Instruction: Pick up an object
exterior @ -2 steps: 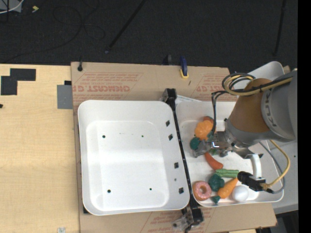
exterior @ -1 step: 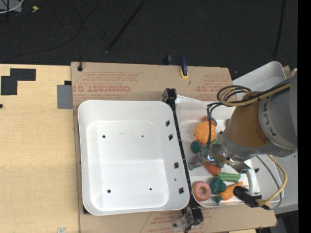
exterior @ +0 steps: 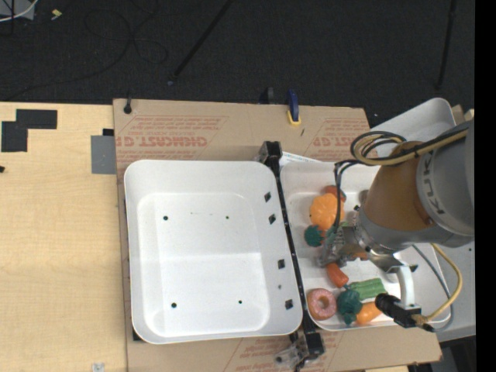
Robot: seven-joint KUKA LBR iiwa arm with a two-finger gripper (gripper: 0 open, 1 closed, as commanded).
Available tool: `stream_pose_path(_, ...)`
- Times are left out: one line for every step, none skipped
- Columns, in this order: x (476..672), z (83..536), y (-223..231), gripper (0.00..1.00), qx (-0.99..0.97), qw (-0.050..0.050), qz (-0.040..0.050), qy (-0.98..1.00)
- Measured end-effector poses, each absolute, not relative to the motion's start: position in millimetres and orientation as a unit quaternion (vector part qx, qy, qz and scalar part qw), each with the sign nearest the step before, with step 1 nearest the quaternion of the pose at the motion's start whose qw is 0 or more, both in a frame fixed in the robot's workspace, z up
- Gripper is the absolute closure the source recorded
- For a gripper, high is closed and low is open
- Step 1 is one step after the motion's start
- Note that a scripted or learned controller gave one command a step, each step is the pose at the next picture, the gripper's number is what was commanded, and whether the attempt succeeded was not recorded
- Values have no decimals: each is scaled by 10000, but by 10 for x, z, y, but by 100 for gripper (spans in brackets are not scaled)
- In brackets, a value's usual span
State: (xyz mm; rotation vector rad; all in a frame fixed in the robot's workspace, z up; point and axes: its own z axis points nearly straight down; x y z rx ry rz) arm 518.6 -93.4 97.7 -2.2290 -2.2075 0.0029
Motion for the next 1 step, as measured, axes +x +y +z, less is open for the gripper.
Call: stream_pose_path(5653, 1933, 45, 100, -7030, -16, -46, -7112)
